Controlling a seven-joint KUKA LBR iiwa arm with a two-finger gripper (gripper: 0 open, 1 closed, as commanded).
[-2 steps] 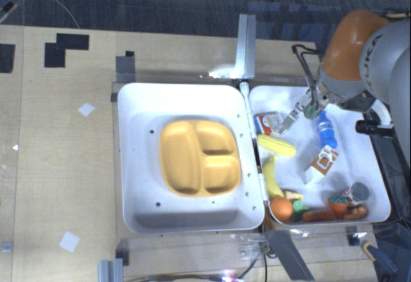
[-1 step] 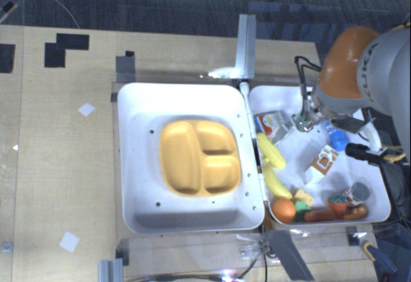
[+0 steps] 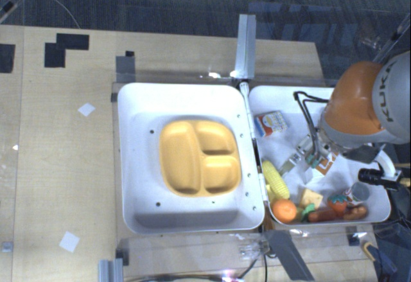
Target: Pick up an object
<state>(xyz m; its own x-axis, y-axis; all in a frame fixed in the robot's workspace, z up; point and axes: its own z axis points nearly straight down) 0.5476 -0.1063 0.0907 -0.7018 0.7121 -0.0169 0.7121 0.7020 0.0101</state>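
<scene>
Grey arm's two-finger gripper (image 3: 307, 157) hangs low over the right white bin (image 3: 292, 102), beside the yellow corn cob (image 3: 274, 179) (likely target); grip state unclear.

The arm (image 3: 366, 104) covers the right bin's (image 3: 270, 97) far corner; the gripper's (image 3: 308, 157) fingers are too small to read.

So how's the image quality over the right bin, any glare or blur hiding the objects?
Camera view: lighting is even, the right bin mildly bright without washout; corn and orange read sharply; the arm covers part of the bin; the gripper looks slightly soft.
</scene>
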